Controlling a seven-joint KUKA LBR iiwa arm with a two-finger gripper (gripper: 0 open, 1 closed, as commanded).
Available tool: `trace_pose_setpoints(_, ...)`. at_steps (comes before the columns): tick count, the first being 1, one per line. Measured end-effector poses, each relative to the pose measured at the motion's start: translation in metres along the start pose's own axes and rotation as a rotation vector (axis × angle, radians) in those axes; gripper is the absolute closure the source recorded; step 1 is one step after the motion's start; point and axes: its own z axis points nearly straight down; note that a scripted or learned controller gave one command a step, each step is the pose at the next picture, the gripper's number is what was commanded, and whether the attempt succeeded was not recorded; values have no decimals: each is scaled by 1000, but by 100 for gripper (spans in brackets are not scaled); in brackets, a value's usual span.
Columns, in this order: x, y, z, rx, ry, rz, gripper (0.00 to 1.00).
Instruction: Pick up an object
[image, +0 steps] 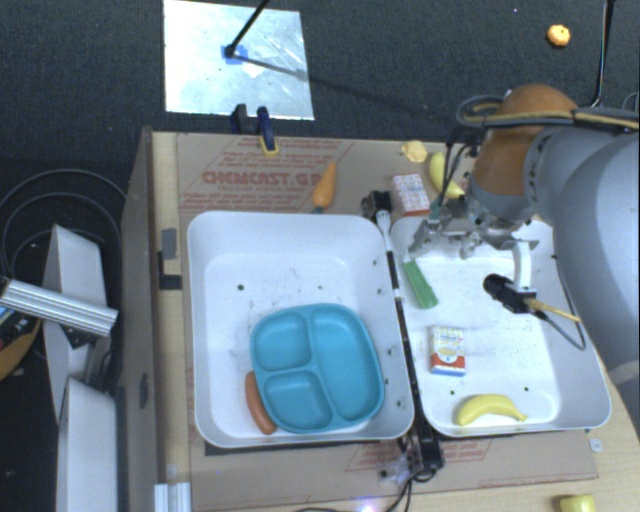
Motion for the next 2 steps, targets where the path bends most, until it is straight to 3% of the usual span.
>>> trace_pose_setpoints(1,-2,-43,11,1,0,8,0)
trace_pose_setpoints(2,4,-1,13,2,0,2,0)
